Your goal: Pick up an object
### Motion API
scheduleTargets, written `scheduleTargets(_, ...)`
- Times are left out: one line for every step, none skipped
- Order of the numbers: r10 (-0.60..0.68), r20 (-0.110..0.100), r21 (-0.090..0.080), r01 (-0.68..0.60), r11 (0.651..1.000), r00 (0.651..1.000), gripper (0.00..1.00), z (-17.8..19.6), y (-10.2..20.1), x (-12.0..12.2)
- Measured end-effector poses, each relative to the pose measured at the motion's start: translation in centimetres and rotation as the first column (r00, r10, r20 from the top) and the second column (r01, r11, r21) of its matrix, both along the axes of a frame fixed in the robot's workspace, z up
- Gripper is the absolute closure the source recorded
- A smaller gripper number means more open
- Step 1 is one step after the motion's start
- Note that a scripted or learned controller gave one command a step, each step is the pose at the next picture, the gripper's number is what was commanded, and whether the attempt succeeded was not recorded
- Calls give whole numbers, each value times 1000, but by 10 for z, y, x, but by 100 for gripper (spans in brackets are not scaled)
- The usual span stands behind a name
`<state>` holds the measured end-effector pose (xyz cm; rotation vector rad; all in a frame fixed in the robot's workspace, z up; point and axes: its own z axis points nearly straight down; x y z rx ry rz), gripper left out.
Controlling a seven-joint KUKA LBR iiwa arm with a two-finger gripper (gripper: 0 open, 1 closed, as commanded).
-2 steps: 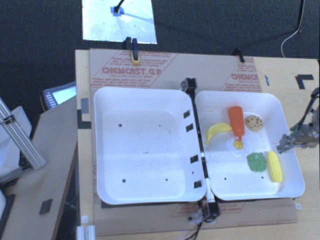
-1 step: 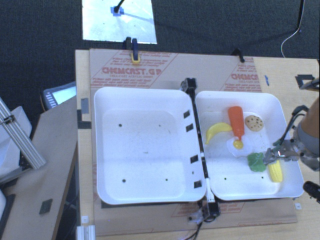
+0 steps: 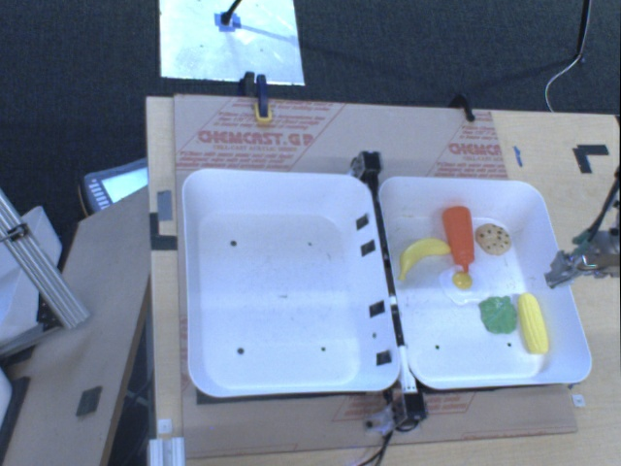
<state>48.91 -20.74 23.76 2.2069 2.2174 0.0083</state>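
The gripper (image 3: 561, 270), finger state indeterminate at the frame's right edge, sits over the right rim of the right bin (image 3: 558, 229), which contains a banana (image 3: 422, 254), carrot (image 3: 458, 236), cookie (image 3: 493, 238), green leaf (image 3: 499, 315) and corn cob (image 3: 533, 322).

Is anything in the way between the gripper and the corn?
Nothing visible. The gripper sits at the right bin's right rim, and the corn lies just below and left of it with bare bin floor between. The green toy is on the corn's far side, touching it.
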Motion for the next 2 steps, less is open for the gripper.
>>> scheduleTargets(-3,-12,5,3,1000,1000,100,-28,1,-2)
scheduleTargets(0,-6,3,0,1000,1000,100,21,1,-1)
